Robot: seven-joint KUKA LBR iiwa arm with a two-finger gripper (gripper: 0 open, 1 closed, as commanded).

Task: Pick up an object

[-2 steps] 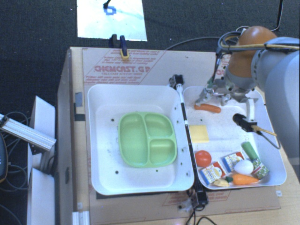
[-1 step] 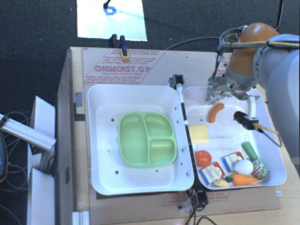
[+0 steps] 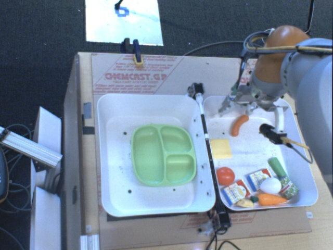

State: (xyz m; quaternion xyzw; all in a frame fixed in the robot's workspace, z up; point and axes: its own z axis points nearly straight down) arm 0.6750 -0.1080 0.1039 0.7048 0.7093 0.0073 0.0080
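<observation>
My gripper (image 3: 239,107) hangs over the far end of the right bin (image 3: 308,177), open, with nothing between its fingers. Just in front of it an orange-red sausage (image 3: 240,125) lies on the bin floor, apart from the fingertips. A yellow cheese slice (image 3: 221,149) lies near the bin's left wall, and a red tomato (image 3: 225,175) sits closer to the front. Along the front right are two printed packets (image 3: 235,191) (image 3: 257,178), a white egg (image 3: 270,185), an orange carrot (image 3: 270,199) and a green cucumber (image 3: 277,167).
The left bin (image 3: 112,139) holds a green divided plate (image 3: 163,154). A black-tipped divider rail (image 3: 204,134) runs between the bins. The grey arm with its orange band (image 3: 278,51) reaches in from the right over the bin's far corner.
</observation>
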